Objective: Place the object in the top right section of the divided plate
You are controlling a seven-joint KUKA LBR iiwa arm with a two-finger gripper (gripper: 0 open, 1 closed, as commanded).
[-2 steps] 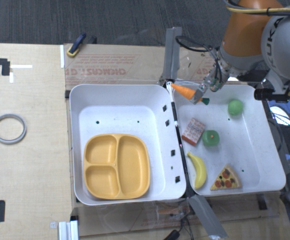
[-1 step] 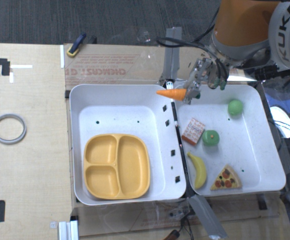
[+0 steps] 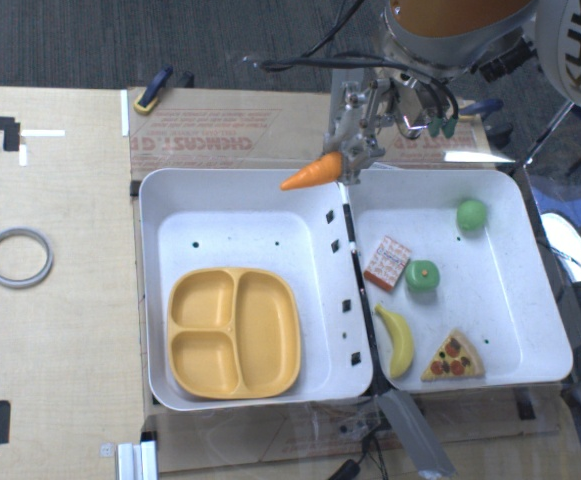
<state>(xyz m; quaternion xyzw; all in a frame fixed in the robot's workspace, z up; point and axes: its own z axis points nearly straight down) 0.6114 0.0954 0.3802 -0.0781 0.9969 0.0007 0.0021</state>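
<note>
An orange toy carrot [image 3: 312, 173] hangs above the far rim between the two bins, its thick end pinched in my gripper [image 3: 350, 161], which is shut on it. The carrot's tip points left over the left bin's back edge. The yellow divided plate [image 3: 234, 331] lies in the front of the left bin [image 3: 170, 218], well below and to the left of the carrot. It has two small sections on its left and one long section on its right.
The right bin [image 3: 510, 298] holds a green ball [image 3: 472, 215], a green apple [image 3: 422, 276], a small red-and-white box [image 3: 387, 262], a banana [image 3: 398, 340] and a pizza slice [image 3: 453, 359]. A tape roll [image 3: 16, 257] lies on the bench at left.
</note>
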